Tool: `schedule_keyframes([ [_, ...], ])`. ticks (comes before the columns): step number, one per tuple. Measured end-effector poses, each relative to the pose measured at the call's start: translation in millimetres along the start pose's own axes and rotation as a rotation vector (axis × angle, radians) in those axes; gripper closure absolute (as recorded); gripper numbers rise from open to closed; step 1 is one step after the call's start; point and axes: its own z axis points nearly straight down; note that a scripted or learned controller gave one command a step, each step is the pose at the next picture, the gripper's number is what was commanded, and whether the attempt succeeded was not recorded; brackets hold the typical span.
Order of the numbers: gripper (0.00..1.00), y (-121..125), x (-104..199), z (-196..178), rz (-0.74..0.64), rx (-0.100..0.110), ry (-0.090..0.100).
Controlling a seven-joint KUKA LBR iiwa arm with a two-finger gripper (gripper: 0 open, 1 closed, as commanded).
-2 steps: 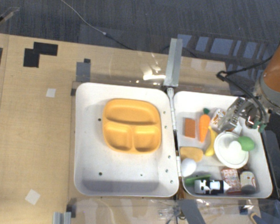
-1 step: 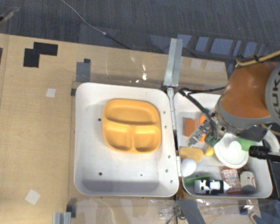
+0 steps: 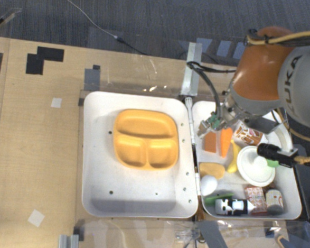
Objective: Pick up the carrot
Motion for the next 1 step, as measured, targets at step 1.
schedule_keyframes([
  [1, 1.0, -0.6, -54.4, -28.9, 0.104, 0.0, -0.003],
])
